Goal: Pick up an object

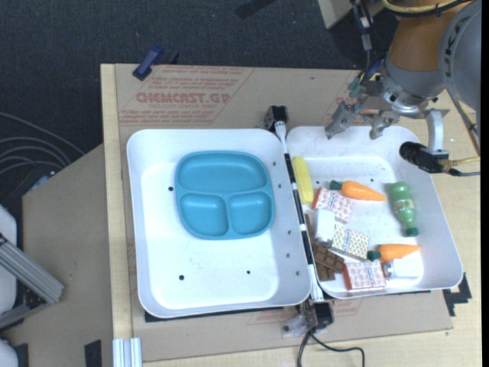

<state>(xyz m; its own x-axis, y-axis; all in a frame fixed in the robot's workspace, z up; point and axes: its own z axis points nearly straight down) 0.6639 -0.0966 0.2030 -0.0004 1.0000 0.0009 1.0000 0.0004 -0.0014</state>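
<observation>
Approach step: the gripper (356, 125) hangs with fingers (335, 126) released, grasping nothing, above the right bin's (447, 239) far rim. Below them lies a toy carrot (362, 191); next comes descending onto it.

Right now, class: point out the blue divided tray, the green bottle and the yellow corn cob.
blue divided tray (224, 193), camera view, centre ridge between compartments.
green bottle (401, 202), camera view, middle of its body.
yellow corn cob (302, 179), camera view, mid-length of the cob.
</observation>
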